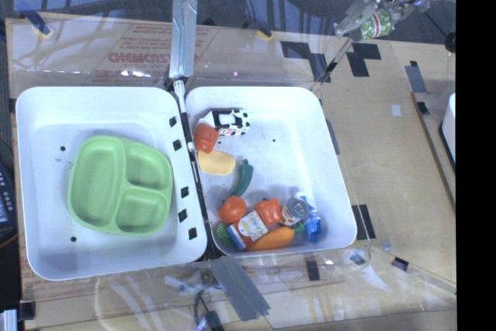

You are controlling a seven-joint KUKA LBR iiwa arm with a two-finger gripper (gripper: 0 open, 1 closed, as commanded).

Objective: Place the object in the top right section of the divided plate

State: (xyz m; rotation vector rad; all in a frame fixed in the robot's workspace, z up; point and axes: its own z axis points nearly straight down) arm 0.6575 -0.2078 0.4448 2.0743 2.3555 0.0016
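Up at the far right corner of my view, beyond both bins, I see the pincer point(370, 21) hanging over the bench point(387, 159), well apart from everything in the bins. Something small with red, white and green colouring sits at its tip, but I cannot make out what it is, nor whether it lies between the fingers, so I cannot tell if the pincer is clenched or released.

On my left, the left bin point(46, 244) holds the green divided plate point(118, 184), lying flat with three sections.

Beside it, the right bin point(310, 136) carries a clutter of toy food: a black-and-white piece point(230, 121), a red piece point(205, 138) touching a yellow one point(216, 162), a dark green vegetable point(243, 178), a tomato point(232, 209), a carrot point(272, 239) and a small can point(295, 209).
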